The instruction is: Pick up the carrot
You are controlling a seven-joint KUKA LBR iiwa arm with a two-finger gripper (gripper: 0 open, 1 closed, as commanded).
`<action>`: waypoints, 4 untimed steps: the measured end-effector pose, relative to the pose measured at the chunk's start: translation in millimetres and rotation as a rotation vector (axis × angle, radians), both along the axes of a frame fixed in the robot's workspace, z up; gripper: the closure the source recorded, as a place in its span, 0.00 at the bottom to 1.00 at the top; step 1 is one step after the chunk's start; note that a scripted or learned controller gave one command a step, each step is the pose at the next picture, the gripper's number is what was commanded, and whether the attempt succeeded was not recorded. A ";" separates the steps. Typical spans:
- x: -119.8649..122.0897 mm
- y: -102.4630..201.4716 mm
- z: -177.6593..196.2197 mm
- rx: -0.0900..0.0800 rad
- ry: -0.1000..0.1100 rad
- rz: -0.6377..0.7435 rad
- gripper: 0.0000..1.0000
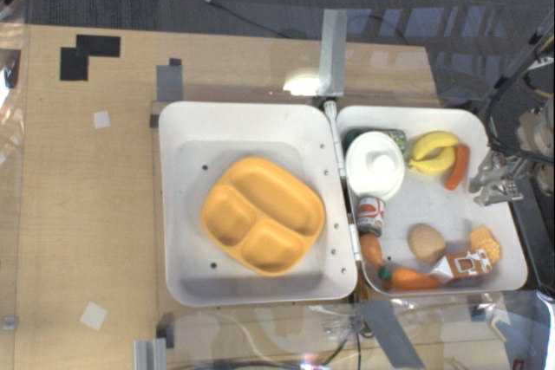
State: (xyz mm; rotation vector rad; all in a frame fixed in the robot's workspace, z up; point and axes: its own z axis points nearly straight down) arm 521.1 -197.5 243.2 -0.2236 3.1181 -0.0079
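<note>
1. Your carrot (414, 279), a smooth orange taper, lies near the front wall of the right bin (512, 269).
2. The metal gripper (496, 179) sits at that bin's right rim; can't tell its opening.
3. A glossy yellow sectioned plate (263, 214) sits in the left bin (173, 212).

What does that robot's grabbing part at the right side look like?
The tool is a small silvery-grey metal piece with thin fingers, sitting at the right rim of the shallow white right-hand bin. Dark cables curve above it. Its finer details are too small to make out.

A metal pincer (497, 179) reaches in from the right edge, hanging low and holding nothing, the arm behind it mostly out of frame.
</note>
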 end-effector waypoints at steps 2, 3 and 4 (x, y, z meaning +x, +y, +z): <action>-1.9 6.8 -130.7 0.003 0.009 0.107 0.00; -6.2 41.5 -130.1 0.006 0.009 -0.144 0.00; -14.7 53.3 -138.5 0.004 0.007 -0.035 0.00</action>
